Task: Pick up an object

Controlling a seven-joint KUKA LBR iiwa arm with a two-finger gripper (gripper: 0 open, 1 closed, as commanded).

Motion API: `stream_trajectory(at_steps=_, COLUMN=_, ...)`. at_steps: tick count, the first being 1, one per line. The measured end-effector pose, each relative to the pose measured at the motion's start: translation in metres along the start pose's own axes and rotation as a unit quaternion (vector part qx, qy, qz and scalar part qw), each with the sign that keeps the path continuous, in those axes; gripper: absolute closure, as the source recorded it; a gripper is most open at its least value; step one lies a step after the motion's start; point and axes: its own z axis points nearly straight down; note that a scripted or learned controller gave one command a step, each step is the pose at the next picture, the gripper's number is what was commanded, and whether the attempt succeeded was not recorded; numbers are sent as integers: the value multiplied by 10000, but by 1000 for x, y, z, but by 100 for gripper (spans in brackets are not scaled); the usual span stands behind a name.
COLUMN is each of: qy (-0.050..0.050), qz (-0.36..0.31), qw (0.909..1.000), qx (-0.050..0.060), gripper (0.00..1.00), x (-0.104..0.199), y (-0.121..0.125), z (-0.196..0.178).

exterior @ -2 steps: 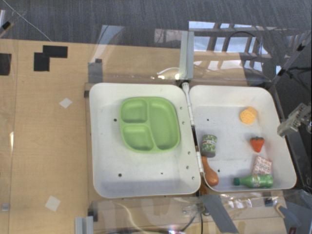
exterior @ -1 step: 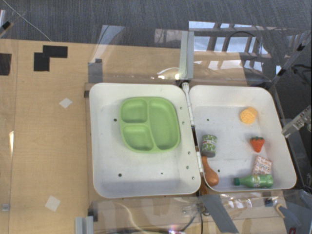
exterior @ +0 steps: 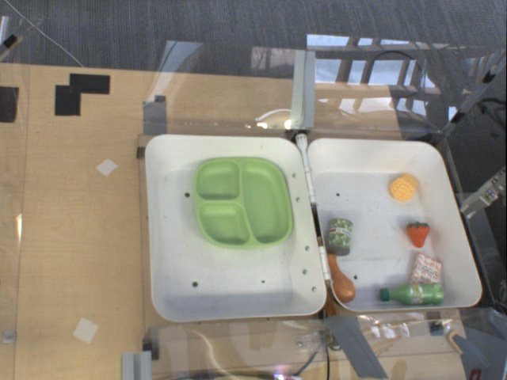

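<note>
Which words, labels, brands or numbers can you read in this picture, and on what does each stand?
None can be read.
Small green-labelled can: print too blurred.
Pink-and-white patterned carton: print too small.
Green plastic bottle lying on its side: label blurred.

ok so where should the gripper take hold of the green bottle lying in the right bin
Probably across the middle of the green bottle, coming straight down. It lies on its side, long axis roughly left to right, along the front wall of the right bin. That wall crowds its near side and the small patterned box sits just behind it, so the body's narrow width is likely the easiest span.
</note>
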Motion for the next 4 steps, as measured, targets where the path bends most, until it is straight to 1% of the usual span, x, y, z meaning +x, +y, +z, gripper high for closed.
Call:
stream_trajectory(at_steps=3, qy=-119, qz=-144, qw=9998, qx=-58, gripper=100, x=-4, y=7, z=-37)
stream_trajectory(at_steps=4, qy=32, qz=1585, qw=9873, qx=25, gripper=100, x=0, y=-2, z=-67)
